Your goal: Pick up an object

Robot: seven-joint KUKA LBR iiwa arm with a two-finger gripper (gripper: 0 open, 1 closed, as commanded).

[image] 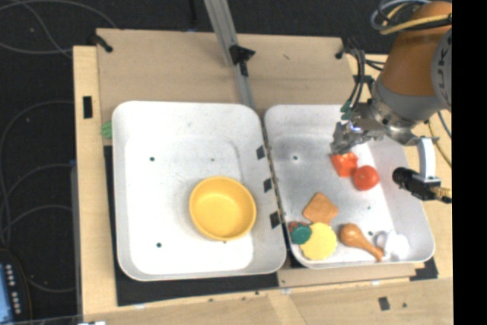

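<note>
1. Target candidate: small orange-red block (344, 163), glossy, boxy, in the right bin (304, 135).
2. Gripper (346, 141) sits directly above the block, tips at or touching its top edge; the slant view doesn't settle whether it is open, closed or grasping.
3. Red tomato-like ball (366, 177) just beyond the block, below-right of the gripper.
4. Yellow bowl (222, 208) well apart, far left of the gripper, in the left bin (152, 135).

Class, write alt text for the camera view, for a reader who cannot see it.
A grey-and-orange arm reaches from the right, its gripper low over the right bin, just above an orange block beside a red ball. Near that bin's front edge lie small toys. The left bin holds a yellow bowl.
</note>
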